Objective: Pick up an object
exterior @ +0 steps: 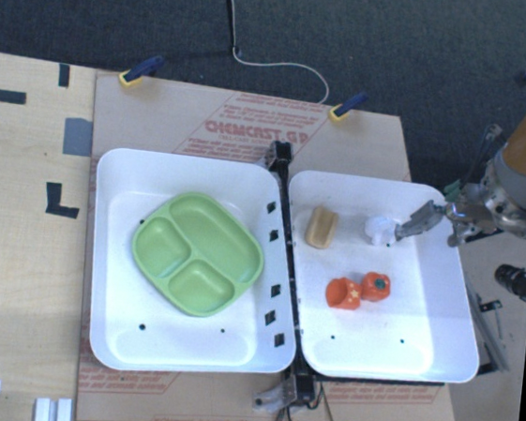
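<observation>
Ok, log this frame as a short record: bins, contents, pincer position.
left bin: holds a green divided plate
right bin: holds a tan block, two orange-red pieces touching each other, and a small white object
pincer: over the right bin's upper right part, beside the white object
held: nothing visibly between the fingers
arm: enters from the right

Red "CHEMCAST GP" print on cardboard sheet (pixel 254 124)
</observation>
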